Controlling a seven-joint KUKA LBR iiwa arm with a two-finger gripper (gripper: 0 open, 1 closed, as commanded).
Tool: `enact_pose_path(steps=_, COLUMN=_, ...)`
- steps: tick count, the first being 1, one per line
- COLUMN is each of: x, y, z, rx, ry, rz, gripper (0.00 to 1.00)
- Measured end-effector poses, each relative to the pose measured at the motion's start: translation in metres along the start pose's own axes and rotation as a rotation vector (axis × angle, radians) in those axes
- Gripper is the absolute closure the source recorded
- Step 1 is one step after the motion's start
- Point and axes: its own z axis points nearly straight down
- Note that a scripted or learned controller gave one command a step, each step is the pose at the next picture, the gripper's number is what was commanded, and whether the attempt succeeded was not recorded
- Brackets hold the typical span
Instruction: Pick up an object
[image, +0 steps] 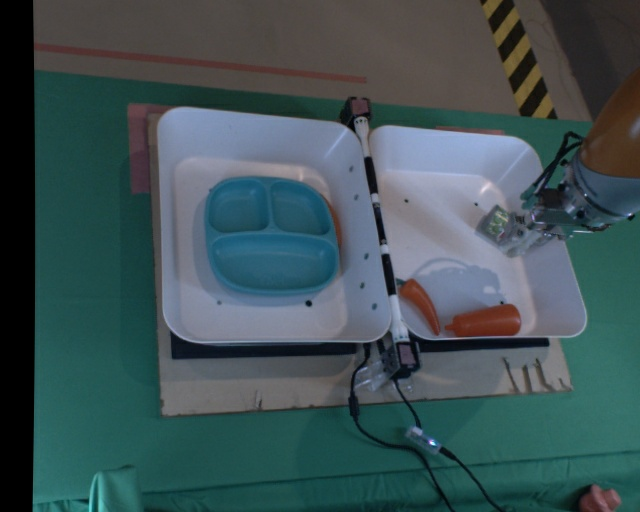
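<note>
the gripper (505, 228) hangs over the right bin (560, 300), well apart from both carrots (485, 321); whether the fingers are released or clenched, i cannot tell.

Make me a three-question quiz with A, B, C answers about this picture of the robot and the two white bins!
1. Where is the blue plastic divided plate?
A. left white bin
B. right white bin
C. on the green cloth

2. How many orange carrot-shaped toys lie in the right bin?
A. one
B. two
C. four

3. Where is the robot's gripper?
A. over the plate
B. over the right bin, apart from the carrots
C. outside both bins

Answers: 1 A, the plate sits in the left bin. 2 B, a small carrot and a bigger one lie near the front wall. 3 B, it sits over the right bin's far-right part.
</note>
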Motion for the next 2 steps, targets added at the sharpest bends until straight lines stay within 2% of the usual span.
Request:
enact_pose_path(steps=1, x=-0.001, y=0.001, z=-0.011, rx=-0.004, ry=-0.003, rz=0.003, gripper=1.0)
enact_pose_path(steps=2, x=0.001, y=0.099, z=-0.01, rx=0.0, ry=0.0, rz=-0.001, gripper=1.0)
